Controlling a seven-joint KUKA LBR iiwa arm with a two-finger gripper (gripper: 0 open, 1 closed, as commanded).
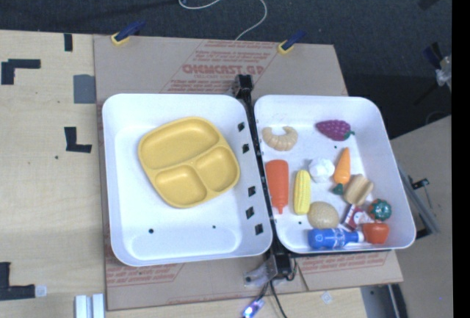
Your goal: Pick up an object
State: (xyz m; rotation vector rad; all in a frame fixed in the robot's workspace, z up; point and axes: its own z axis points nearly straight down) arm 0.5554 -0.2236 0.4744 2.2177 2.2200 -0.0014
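I can't tell the end effector's state, so I'd aim for the purple grapes (333,129), lying apart from the crowded toys in the right bin (367,109).

Yellow tray (189,161); white bins (121,184); purple grapes (334,129); orange carrot (277,185); yellow corn (302,192); blue bottle (332,238).

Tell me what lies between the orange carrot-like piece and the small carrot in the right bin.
In the camera view, the yellow corn and a small white item lie between the large orange piece and the small carrot.
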